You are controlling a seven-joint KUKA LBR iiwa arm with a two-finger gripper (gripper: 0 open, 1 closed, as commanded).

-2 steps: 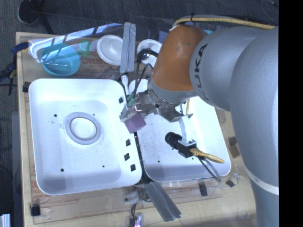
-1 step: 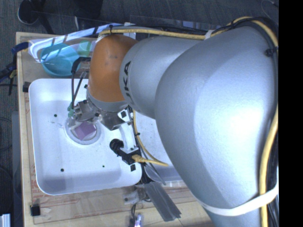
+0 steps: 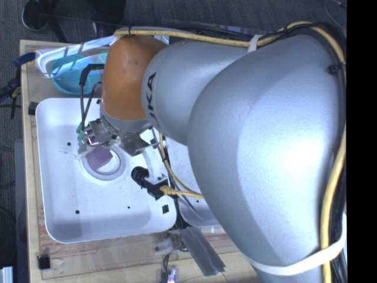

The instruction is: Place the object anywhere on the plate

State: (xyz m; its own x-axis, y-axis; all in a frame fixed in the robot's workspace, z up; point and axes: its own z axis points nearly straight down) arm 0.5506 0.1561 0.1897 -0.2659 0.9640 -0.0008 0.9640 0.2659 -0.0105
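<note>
From the overhead camera I see the grey arm point(image 3: 253, 140) taking up most of the right and centre, its orange band point(image 3: 126, 78) sitting at about eleven o'clock from the middle of the view. Below the band, the end effector point(image 3: 89, 135) hangs over the left white bin point(image 3: 88, 217), at roughly nine o'clock from the frame's centre. I cannot tell whether it is apart or together; the wrist hardware hides that.

Just at five o'clock from the end effector lies the plate point(image 3: 103, 163), a small round white dish resting on the bin floor. On it sits the object point(image 3: 100, 157), a flat purple piece, lying inside the plate's rim and close under the end effector.

At the bin's twelve o'clock edge a blue-and-white bag point(image 3: 68, 69) rests on the tabletop point(image 3: 35, 240). A yellow cable point(image 3: 206, 39) runs along the arm's upper side.
</note>
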